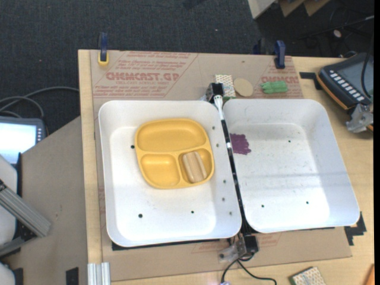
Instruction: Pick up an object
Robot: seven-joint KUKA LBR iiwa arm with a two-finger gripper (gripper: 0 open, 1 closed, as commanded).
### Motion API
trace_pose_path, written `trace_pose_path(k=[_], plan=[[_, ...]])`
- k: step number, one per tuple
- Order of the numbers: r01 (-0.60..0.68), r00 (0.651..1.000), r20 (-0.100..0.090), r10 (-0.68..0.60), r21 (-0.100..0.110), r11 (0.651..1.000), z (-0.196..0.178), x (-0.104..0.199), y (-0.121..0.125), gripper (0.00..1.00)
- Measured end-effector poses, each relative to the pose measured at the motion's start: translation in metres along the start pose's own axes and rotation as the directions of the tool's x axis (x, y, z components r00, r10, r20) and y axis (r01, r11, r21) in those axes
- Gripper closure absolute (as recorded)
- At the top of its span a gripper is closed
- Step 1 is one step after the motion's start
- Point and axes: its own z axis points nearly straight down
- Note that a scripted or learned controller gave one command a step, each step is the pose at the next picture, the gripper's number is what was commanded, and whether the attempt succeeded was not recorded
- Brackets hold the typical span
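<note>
A yellow divided plate [172, 138] lies in the left bin [119, 206], slightly toward its far side. A tan, rounded block [193, 165] rests in the plate's near-right compartment. In the right bin [309, 212] a small flat purple piece [240, 143] lies near the far-left corner, close to the wall shared by the two bins.
Behind the bins, on the brown board, sit a round tan disc [243, 87], a green object [274, 87] and a small patterned tag [222, 80]. Blue clamps [103, 42] hold the board's far edge. A dark device [349, 83] lies at the right.
</note>
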Motion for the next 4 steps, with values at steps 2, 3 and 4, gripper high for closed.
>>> trace_pose_path(k=[2,3,4], plan=[[0.010,1.000,-0.008,-0.010,0.008,1.000,0.020,0.102,-0.028,1.00],[-0.003,1.000,0.001,0.003,-0.002,1.000,-0.021,0.030,-0.065,1.00],[0.009,1.000,-0.008,-0.009,0.009,1.000,0.008,0.078,-0.064,1.00]])
